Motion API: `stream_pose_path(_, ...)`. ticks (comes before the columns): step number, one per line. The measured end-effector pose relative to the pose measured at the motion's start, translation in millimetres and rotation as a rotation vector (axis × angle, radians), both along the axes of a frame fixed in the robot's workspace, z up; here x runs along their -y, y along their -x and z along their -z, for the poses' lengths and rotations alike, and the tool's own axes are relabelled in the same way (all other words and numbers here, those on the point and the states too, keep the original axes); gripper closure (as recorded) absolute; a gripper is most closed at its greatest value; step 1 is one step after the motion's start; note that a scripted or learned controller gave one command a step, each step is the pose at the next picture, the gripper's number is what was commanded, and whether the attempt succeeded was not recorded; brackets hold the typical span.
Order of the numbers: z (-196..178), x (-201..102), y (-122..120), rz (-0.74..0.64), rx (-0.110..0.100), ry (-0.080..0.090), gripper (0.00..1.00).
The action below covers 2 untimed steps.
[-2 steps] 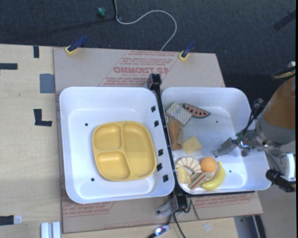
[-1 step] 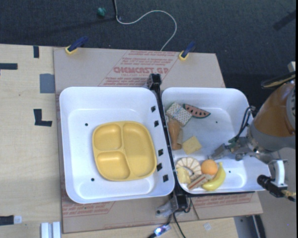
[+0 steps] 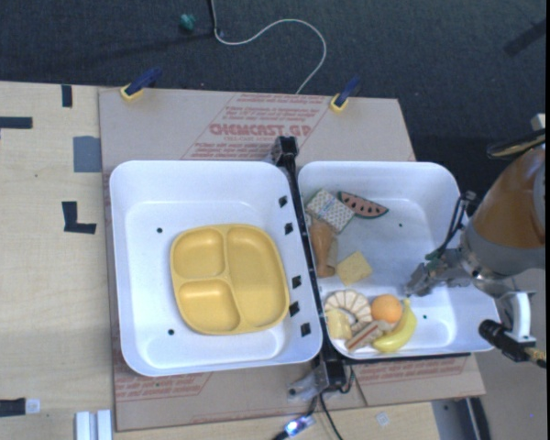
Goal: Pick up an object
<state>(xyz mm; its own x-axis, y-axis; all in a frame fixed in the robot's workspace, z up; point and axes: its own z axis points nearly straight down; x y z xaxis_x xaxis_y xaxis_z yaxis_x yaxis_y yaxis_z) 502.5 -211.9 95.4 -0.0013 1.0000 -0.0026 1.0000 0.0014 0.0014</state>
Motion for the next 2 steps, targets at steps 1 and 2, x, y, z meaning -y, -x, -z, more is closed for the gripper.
stream_pose_path(1,-56.1,-5.5,-9.8,-0.001,0.002,-0.001,1.00)
stream_pose_path(2,-117.4,-1.7,-6.1,0.000,0.003,-0.001,1.00)
